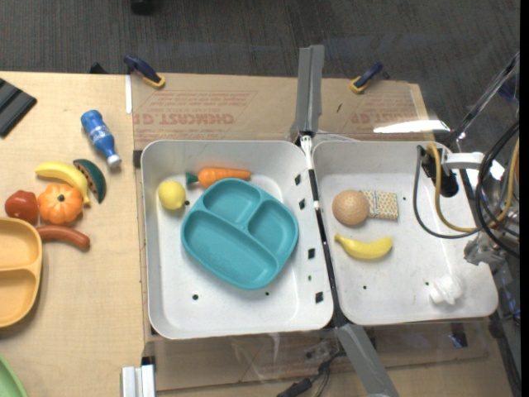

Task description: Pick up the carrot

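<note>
The carrot is orange with a green stub at its left end. It lies flat in the left bin near the far wall, its long axis running left to right. Its near side touches or almost touches the far rim of a teal divided plate. A yellow lemon sits just left of the carrot's green end. Nothing covers the carrot.
The right bin holds a brown ball, a wafer, a banana and a small white lump. Cables and grey arm parts crowd the right edge. Toy foods, a blue bottle and an orange tray lie on the bench to the left.
</note>
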Robot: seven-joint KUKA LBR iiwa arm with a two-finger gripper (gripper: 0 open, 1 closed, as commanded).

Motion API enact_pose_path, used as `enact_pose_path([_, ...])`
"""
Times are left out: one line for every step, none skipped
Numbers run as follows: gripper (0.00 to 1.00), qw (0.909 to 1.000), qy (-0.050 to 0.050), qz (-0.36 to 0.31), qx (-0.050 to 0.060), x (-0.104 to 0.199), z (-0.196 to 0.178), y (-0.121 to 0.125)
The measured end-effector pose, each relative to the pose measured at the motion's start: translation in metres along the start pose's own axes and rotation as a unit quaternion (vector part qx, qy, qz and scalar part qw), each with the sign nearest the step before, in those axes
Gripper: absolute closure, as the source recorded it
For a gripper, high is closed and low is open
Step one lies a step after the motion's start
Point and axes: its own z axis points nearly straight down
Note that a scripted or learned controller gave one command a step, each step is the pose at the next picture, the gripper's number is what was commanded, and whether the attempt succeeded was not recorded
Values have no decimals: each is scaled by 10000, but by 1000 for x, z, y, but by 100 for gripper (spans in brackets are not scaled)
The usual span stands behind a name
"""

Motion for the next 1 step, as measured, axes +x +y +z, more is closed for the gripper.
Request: enact_pose_path([100,9967,4,-812,-6,-9,46,-20])
